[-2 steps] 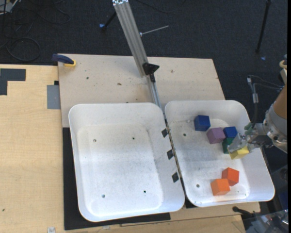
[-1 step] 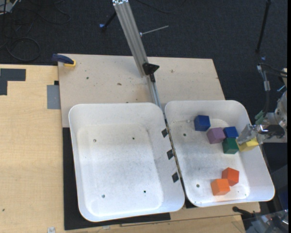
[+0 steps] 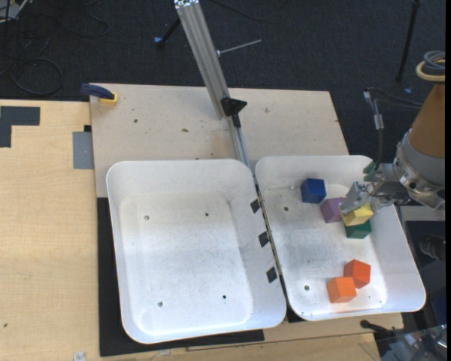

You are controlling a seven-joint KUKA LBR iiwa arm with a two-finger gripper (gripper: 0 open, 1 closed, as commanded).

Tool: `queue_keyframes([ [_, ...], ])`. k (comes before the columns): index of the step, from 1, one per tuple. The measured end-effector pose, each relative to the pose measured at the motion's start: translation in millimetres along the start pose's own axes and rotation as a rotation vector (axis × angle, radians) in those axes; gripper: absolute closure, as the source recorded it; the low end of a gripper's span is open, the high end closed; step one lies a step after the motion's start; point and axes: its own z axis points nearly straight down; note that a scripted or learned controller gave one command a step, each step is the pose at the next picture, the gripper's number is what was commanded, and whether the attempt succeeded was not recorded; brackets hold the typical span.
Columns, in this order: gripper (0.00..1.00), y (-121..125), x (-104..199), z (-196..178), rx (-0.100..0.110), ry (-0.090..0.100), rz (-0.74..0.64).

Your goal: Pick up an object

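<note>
In the right bin (image 3: pixel 406 292) lie several small blocks. A blue cube (image 3: pixel 313 190) sits toward the back, with a purple block (image 3: pixel 331 210) just in front of it. A yellow block (image 3: pixel 358 215) rests against a green block (image 3: pixel 358 230) near the right wall. A red block (image 3: pixel 358 272) and an orange cube (image 3: pixel 341 289) lie close together at the front. My gripper (image 3: pixel 355 200) reaches in from the right and hangs low, right at the yellow block's back edge, beside the purple one. Part of the yellow block is hidden by the gripper.
The left bin (image 3: pixel 135 201) stands beside the right one, with black clips (image 3: pixel 263 238) along the shared rim. A slanted aluminium post (image 3: pixel 207 55) rises behind the bins. A blue clamp (image 3: pixel 99 92) sits at the bench's back left corner.
</note>
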Motion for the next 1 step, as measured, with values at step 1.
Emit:
queue_keyframes([
  [1, 1.0, 18.7, 47.7, -3.9, 0.0, 0.001, 0.0],
])
